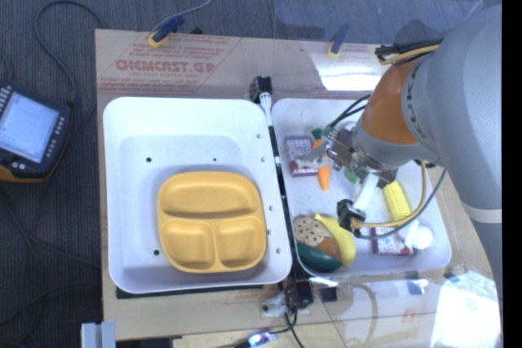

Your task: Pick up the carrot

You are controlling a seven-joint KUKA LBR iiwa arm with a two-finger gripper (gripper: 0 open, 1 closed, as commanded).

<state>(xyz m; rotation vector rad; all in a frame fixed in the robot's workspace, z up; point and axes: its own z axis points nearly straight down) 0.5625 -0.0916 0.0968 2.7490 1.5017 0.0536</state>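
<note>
Carrot (324, 177), small, bright orange (rather stubby)

One fixed camera looks down aslant on the worktop (163, 65): left bin (163, 134) at 9 o'clock, right bin (298, 116) at 3 o'clock.

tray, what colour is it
Plain yellow all over; the camera view, looking down, shows the tray well.

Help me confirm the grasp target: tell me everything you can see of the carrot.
The carrot is a small, orange, tapered piece, plastic-looking, lying flat on the floor of the right bin, in its left half. A small packet lies just left of it; the end effector sits close on its right. Contact with either cannot be told.
</note>
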